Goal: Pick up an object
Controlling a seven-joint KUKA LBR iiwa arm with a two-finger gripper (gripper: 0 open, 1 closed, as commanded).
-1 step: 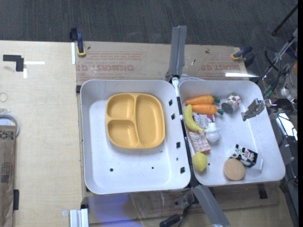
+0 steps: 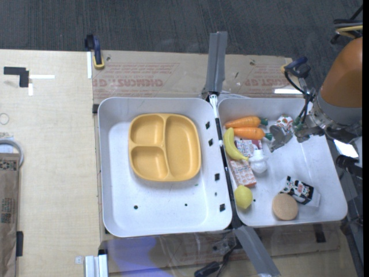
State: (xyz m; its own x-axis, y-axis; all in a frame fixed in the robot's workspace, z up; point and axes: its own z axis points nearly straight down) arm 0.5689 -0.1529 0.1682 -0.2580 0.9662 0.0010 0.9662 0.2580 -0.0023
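A divided plate sat in the left bin; carrots, banana and lemon lay in the right bin.

A yellow divided plate, orange carrots, a yellow banana and a yellow lemon.

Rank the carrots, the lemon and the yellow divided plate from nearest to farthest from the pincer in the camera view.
Measured from the pincer, in the right bin's upper part:
1. Carrots, just to its left in the same bin.
2. Lemon, at that bin's lower left corner.
3. Yellow divided plate, across the divider in the left bin.
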